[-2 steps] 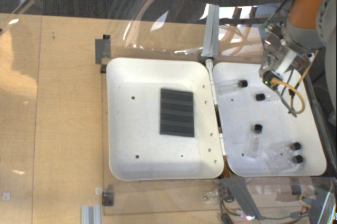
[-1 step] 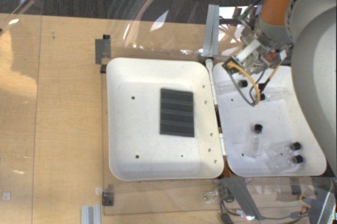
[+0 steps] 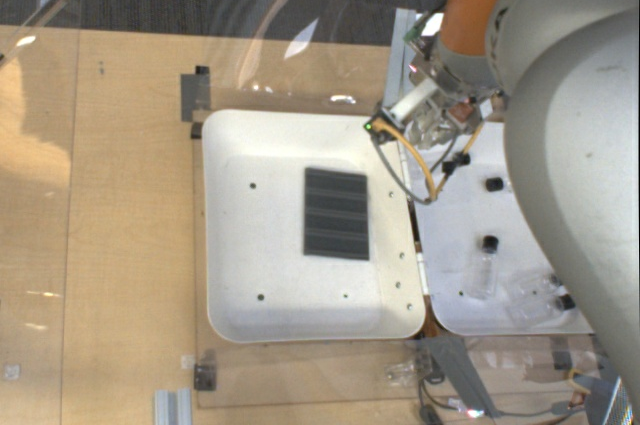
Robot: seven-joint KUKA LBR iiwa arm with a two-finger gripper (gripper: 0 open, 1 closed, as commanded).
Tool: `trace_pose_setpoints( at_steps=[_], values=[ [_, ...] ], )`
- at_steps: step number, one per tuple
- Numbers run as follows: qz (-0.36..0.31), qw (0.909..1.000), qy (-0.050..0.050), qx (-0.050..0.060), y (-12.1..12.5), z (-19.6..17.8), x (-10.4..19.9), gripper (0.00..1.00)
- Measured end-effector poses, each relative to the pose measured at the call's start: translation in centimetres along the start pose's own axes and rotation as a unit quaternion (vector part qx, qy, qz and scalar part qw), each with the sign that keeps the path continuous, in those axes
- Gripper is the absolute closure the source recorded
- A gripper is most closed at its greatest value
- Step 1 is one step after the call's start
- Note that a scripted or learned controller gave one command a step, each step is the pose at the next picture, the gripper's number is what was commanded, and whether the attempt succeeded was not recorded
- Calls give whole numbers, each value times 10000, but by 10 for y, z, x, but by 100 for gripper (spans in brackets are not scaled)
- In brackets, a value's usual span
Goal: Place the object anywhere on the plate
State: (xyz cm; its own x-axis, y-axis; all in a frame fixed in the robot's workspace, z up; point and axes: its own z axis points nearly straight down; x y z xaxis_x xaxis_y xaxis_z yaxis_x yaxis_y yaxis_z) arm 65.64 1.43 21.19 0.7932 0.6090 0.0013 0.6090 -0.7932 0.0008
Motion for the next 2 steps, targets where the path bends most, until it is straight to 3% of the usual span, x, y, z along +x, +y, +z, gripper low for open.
trace_pose_setpoints(
  at_steps=[1,2],
  values=[
    [-2669,9637,20,-8,-74,-33,62,100],
    [-4706,8823,26,-18,-132,-48,117,100]
  ],
)
